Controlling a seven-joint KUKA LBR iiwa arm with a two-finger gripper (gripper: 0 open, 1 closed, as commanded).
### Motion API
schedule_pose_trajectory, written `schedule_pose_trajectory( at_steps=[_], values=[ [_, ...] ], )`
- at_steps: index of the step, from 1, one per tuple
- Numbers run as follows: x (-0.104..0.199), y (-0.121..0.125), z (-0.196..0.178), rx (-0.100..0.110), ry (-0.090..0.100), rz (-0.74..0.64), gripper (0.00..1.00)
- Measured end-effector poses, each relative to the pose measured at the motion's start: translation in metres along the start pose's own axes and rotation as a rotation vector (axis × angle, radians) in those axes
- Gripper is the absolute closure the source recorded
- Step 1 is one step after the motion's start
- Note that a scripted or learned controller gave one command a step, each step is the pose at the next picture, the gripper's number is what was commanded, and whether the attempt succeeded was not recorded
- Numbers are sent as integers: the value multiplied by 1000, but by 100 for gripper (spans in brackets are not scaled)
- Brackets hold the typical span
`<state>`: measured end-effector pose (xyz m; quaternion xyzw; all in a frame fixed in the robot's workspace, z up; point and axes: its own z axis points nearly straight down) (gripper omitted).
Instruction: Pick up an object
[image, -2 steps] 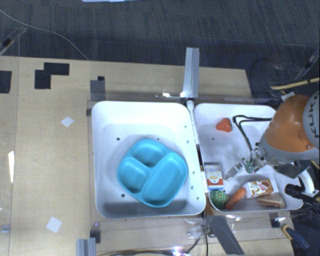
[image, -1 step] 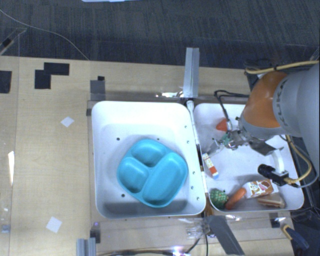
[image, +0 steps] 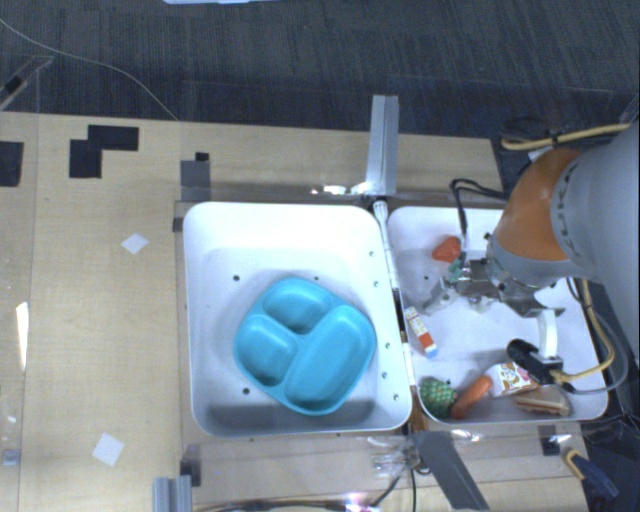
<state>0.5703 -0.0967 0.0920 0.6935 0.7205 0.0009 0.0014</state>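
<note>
On the wooden bench (image: 100, 330) the left bin (image: 215, 250) holds a blue divided plate (image: 305, 345) with three compartments, lying near the bin's middle and towards its front. Across the divider, the right bin (image: 425, 225) carries all the small items. A little white carton (image: 420, 332) with an orange and blue end lies against the bin's left wall. At the front left corner sits a green broccoli-like piece (image: 434, 393), touching an orange carrot (image: 472, 395) that slants up to its right. Near the back of the bin lies an orange-red lump (image: 447, 248), perhaps a toy vegetable; it is too small to name.

The gripper (image: 452, 285) hangs just in front of that lump, over bare bin floor, with nothing visibly held; whether it is spread or pressed together I cannot tell from this angle. Further right, at the front, a white packet (image: 513, 377) with red print rests beside a flat brown piece (image: 545, 404). The arm (image: 590, 215) reaches in over the bin's right side.
</note>
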Motion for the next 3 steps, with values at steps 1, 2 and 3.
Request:
schedule_pose_trajectory(
  at_steps=[1, 2, 3],
  values=[
    [-49, 57, 6, -2, -2, 124, 0],
    [-6, 100, -2, -3, -1, 11, 0],
    [-4, 103, -16, -11, -3, 0, 100]
  ],
)
